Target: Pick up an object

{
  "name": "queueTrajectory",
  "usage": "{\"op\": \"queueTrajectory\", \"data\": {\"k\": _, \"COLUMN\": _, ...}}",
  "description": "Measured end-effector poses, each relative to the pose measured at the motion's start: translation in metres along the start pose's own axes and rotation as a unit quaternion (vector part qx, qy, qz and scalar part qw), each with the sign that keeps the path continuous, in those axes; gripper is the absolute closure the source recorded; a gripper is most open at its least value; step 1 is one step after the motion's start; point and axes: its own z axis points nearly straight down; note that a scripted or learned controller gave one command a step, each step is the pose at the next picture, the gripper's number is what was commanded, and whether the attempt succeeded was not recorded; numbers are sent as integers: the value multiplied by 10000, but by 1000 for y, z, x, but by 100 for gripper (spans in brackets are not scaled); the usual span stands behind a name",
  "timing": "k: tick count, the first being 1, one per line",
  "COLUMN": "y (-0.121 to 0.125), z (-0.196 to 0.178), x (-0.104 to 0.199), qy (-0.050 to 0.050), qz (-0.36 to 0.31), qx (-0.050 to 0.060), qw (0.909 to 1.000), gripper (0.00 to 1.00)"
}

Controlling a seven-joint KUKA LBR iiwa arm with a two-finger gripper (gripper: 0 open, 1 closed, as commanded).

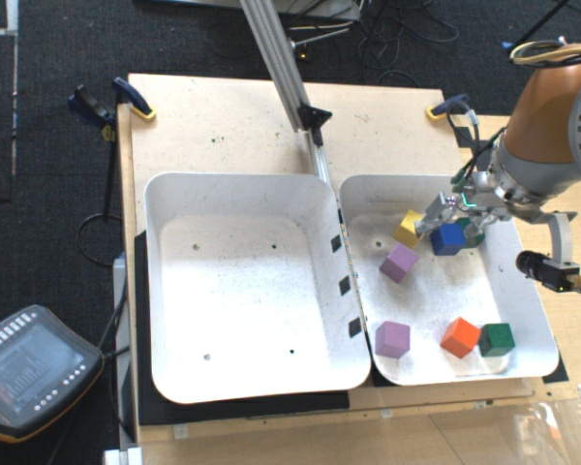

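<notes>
Gripper (447, 219) low in right bin (523, 289), over blue cube (448, 238); grip state impossible to tell. Yellow cube (409, 229) just beside, purple cube (399, 263) near. Risk: nudging neighbours, closing on an edge, cube slipping on lift

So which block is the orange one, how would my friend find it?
Look in the right bin, along its near edge. The orange block sits touching a green block, with a purple block farther left. It is the only orange one.
</notes>
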Motion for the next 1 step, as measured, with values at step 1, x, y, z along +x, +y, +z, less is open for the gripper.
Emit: {"op": "queueTrajectory", "data": {"k": 1, "y": 3, "z": 45, "x": -4, "qy": 0, "qz": 9, "qx": 16, "qw": 10000, "gripper": 0}}
